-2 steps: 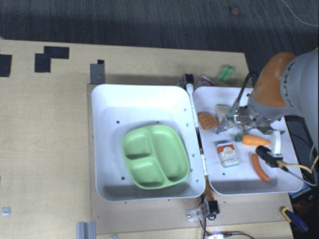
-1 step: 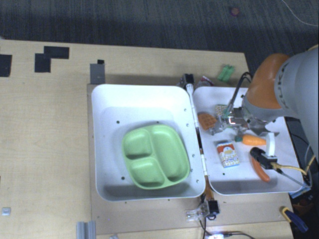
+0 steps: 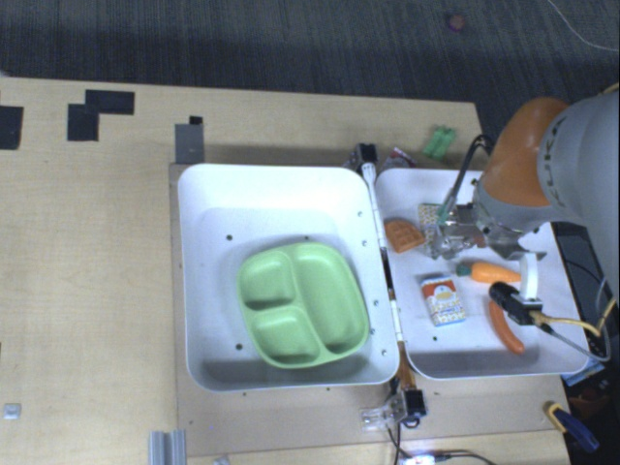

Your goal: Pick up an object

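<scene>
Smooth tapered orange carrot (image 3: 494, 272) beside metal gripper (image 3: 448, 245), finger state impossible to tell

We see the grey arm (image 3: 586, 163) coming in from the right side of the view, with its large rounded body at the upper right. The orange band (image 3: 518, 153) sits just above the wrist and faces toward the left. Below the band, the wrist turns downward and ends in the gripper (image 3: 444, 242), which points down and a little to the left. The gripper is low, at the left end of the arm. Its metal parts look small and dark from this angle, and we cannot tell how they stand. A thin cable (image 3: 463, 177) runs along the wrist down to the gripper.
</scene>
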